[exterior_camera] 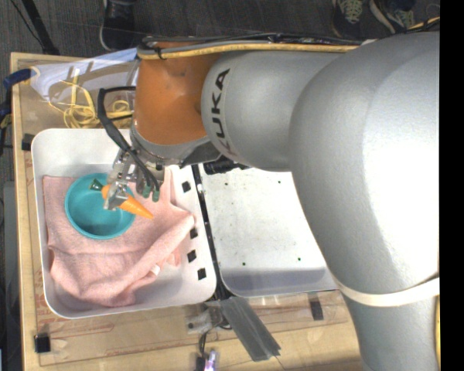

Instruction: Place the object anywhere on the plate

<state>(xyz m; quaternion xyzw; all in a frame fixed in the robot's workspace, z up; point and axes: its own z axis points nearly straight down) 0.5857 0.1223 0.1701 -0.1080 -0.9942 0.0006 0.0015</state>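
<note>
Take the teal plate [97, 209] as your landmark: it sits on a pink towel [116, 261] in the left white bin [54, 147], and the gripper [126, 185] hangs over its right rim. You can see the orange carrot-shaped object [131, 204] lying across that right rim, its tip pointing away from the plate onto the towel, right under the gripper. You cannot tell from this angle how far apart the jaws stand, or whether they have the object.

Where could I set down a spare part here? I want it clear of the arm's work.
The right bin has bare white floor between the divider and the arm. The left bin is crowded: a pink towel covers most of it, bearing the teal plate, with the claw and orange carrot at the plate's rim.
</note>
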